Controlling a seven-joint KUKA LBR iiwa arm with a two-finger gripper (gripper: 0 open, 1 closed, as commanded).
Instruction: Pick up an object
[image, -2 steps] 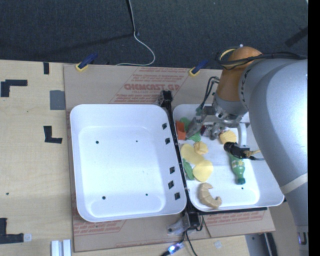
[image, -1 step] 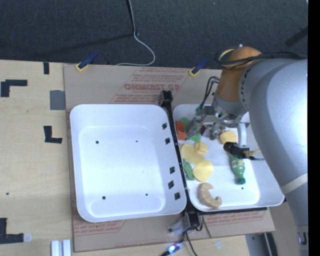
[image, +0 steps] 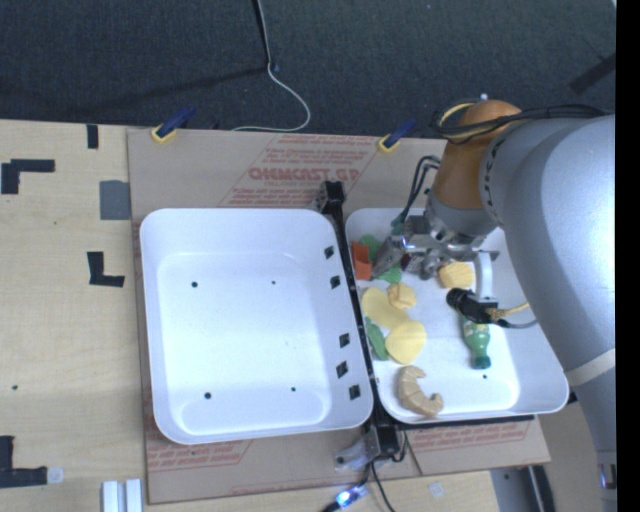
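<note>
- End effector (image: 420, 250), upper part of the right bin (image: 535, 385) — low among crowded toy foods; its opening and any hold cannot be told.
- Nearest candidates: orange piece (image: 361, 262), yellow piece (image: 457, 274).
- Risk — crowding may make the grasp slip or close on nothing.

We see the claw (image: 418, 250) low in the right bin (image: 530, 385), among yellow pieces (image: 406, 341), beside a green piece (image: 480, 346); left bin (image: 170, 300) alongside.
</note>
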